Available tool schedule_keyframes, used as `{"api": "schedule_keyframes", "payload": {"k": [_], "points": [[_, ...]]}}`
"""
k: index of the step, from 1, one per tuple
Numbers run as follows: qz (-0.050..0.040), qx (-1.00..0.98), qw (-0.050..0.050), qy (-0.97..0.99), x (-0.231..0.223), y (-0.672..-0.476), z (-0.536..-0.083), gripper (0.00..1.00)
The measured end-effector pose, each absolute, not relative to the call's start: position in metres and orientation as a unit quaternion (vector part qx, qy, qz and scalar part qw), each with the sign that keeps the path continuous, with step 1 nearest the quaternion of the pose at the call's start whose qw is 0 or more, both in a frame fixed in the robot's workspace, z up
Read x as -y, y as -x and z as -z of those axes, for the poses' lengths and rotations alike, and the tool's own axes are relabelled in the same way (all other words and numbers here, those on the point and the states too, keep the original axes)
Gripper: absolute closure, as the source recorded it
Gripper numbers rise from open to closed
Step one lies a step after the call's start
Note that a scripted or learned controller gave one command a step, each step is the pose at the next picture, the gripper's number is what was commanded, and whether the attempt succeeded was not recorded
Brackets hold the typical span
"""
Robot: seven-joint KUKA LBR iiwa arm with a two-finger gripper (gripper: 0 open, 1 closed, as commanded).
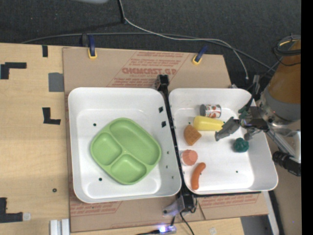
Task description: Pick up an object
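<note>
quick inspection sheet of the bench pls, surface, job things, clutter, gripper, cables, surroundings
surface: two white bins, left bin, right bin, on cardboard sheet
job's things: right bin holds yellow block, small can, brown piece, pink piece, orange sausage, dark green piece
clutter: green divided plate in left bin
grippers: gripper low over right bin, beside yellow block, holding nothing seen
cables: black cable across the back
surroundings: two clamps on the cardboard's far edge
</note>
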State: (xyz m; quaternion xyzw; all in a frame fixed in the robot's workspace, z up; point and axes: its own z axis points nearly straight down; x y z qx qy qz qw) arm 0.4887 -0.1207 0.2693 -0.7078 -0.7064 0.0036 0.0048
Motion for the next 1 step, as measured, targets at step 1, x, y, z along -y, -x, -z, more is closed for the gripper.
{"api": "schedule_keyframes", "payload": {"k": [1], "points": [[-0.0005, 0.708, 0.001, 0.707, 0.1204, -0.4906, -0.2743, 0.0]]}}
